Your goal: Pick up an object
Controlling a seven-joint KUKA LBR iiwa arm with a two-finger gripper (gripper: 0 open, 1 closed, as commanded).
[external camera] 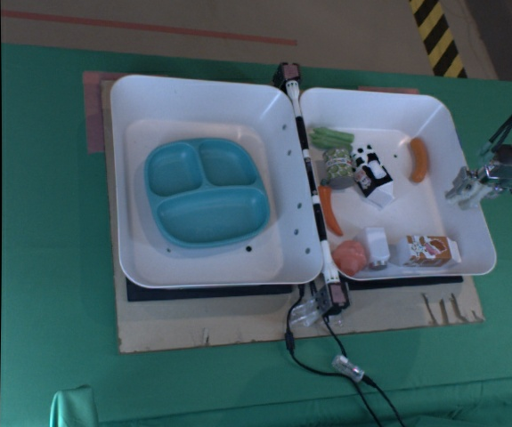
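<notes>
The right bin holds several small items. A green bean pod lies at its far left, with a small can and a black-and-white pack below it. An orange sausage lies toward the far right. A carrot rests along the left wall. At the near side sit a pink ball, a white cup and a brown-and-white carton. My gripper hovers over the bin's right rim, apart from all the items, with nothing seen in it.
The left bin holds a teal divided plate. A black-and-white bar runs between the bins. Cables trail off the cardboard base onto the green bench at the front.
</notes>
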